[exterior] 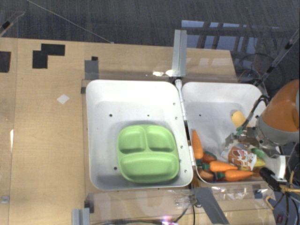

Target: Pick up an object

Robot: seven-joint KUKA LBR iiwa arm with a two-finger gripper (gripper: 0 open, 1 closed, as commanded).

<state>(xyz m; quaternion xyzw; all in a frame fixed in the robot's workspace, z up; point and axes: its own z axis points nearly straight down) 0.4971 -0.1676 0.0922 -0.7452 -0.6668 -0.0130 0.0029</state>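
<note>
Jaws (pixel 241 137) low over right bin (pixel 211 97) for a pick | spread unreadable | carrots (pixel 225 167) heaped in near corner

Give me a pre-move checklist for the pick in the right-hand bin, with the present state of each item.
1. Objects within reach: ok. Carrots and a printed packet lie piled in the right bin's near corner.
2. Tool over the pile: ok. The tool sits beside the packet.
3. Object secured in the tool: cannot tell; the wrist hides it.
4. Yellow item apart from the pile: ok.
5. Green tray out of the way: ok, it lies in the left bin.
</note>
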